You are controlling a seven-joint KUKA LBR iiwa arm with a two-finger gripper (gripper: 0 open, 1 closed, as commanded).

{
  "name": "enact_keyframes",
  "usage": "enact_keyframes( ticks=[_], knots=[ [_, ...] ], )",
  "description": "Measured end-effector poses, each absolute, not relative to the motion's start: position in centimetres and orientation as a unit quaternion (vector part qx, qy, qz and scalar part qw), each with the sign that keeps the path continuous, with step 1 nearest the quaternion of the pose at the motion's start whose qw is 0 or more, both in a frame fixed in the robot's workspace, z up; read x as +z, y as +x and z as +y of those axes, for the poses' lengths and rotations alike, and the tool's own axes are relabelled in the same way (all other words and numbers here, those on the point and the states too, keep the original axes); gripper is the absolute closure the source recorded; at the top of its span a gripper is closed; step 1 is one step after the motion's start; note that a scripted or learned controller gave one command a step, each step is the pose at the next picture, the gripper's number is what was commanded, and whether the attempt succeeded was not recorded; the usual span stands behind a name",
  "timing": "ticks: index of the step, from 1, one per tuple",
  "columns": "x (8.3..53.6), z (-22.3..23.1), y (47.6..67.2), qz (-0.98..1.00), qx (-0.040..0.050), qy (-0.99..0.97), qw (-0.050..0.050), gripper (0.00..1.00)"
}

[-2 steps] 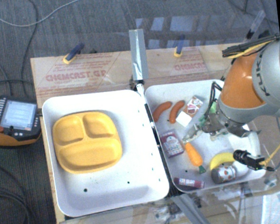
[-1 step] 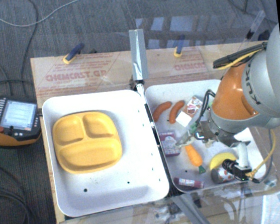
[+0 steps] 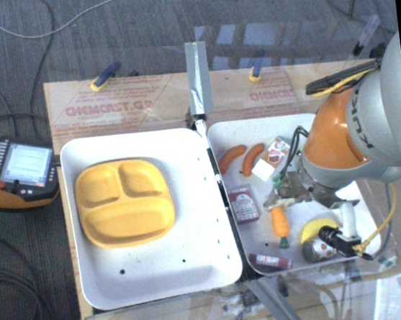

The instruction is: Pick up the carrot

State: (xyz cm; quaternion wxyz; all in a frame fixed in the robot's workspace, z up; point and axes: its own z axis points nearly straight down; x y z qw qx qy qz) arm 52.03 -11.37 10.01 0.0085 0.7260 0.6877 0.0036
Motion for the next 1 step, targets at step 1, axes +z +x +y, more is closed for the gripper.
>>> enact_keyframes(
  ticks=[1],
  knots=[
    [18.24, -5.73, 49.61, 0.570, -0.0021, 0.821, -0.001, 1.00]
  ],
)
